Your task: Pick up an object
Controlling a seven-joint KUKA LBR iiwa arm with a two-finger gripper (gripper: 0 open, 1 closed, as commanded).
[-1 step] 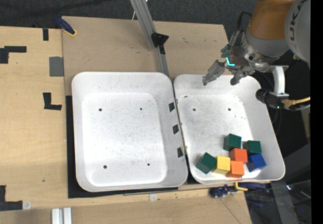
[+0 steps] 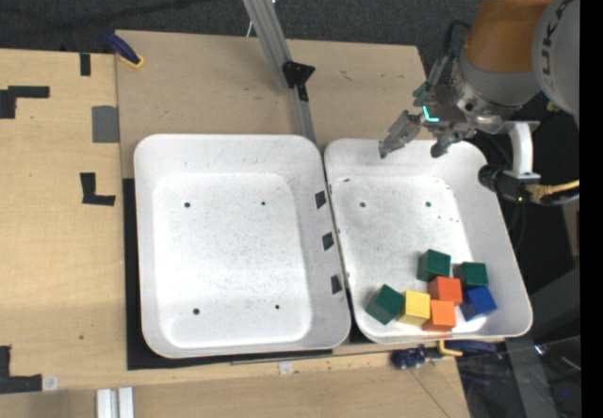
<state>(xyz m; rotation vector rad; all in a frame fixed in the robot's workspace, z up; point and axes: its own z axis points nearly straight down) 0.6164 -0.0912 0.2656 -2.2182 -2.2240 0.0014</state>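
Note:
Several small blocks lie clustered in the near right corner of the right bin (image 2: 377, 171): a dark green block (image 2: 434, 265), a second green one (image 2: 472, 273), an orange block (image 2: 447, 291), a blue block (image 2: 479, 302), a yellow block (image 2: 417, 304), another orange one (image 2: 441, 314) and a green block (image 2: 384, 304). My gripper (image 2: 415, 140) hangs over the far edge of the right bin, well away from the blocks. Its two fingers are spread apart with nothing between them.
The left bin (image 2: 151, 218) sits beside the right one on the wooden bench. A slanted metal pole (image 2: 268, 21) rises behind the bins. A blue and yellow clamp (image 2: 122, 47) lies at the bench's far left. Cables hang off the arm at right.

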